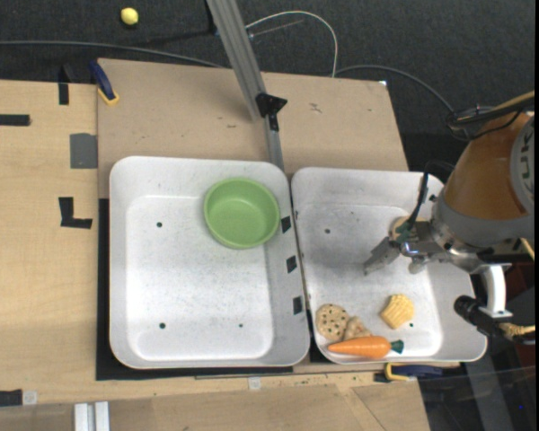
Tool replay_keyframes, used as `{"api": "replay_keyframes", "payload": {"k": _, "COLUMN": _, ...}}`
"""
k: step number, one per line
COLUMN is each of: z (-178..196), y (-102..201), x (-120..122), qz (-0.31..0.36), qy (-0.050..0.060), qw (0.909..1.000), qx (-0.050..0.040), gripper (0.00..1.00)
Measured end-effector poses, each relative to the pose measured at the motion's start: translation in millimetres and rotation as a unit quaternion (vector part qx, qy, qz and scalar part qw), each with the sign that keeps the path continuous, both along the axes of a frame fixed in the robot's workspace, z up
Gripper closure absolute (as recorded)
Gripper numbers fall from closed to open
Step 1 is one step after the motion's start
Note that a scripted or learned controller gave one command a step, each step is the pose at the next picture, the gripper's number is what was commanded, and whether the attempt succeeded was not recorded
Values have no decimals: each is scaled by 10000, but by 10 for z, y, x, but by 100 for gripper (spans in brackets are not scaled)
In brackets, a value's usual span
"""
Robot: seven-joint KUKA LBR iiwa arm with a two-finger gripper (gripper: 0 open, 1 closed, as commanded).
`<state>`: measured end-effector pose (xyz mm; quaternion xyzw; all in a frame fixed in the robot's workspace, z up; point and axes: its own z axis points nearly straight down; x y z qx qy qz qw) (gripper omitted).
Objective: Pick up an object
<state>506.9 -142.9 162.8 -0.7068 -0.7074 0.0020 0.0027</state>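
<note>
My gripper [377, 259] hangs over the middle of the right bin [341, 196], pointing left and down, with nothing visibly in it. Below it lie a yellow ridged piece [396, 311], a round brown cookie [331, 318] and an orange carrot with a green end [364, 347], all along the bin's front edge. The yellow piece is the closest, a short way down and to the right of the gripper. A green bowl [242, 212] stands upright at the back right of the left bin [144, 268].
The grey and orange arm [490, 187] reaches in over the right bin's right rim. A slanted grey pole [242, 52] ends at the back where the bins meet. Cables [323, 34] lie behind the bench, and a small yellow ball [129, 15] lies on the floor.
</note>
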Motion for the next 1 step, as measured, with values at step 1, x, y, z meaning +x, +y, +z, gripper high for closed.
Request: {"api": "replay_keyframes", "payload": {"k": 1, "z": -521, "y": -86, "x": -60, "qz": -2, "qy": 7, "qw": 10000, "qx": 2, "gripper": 0}}
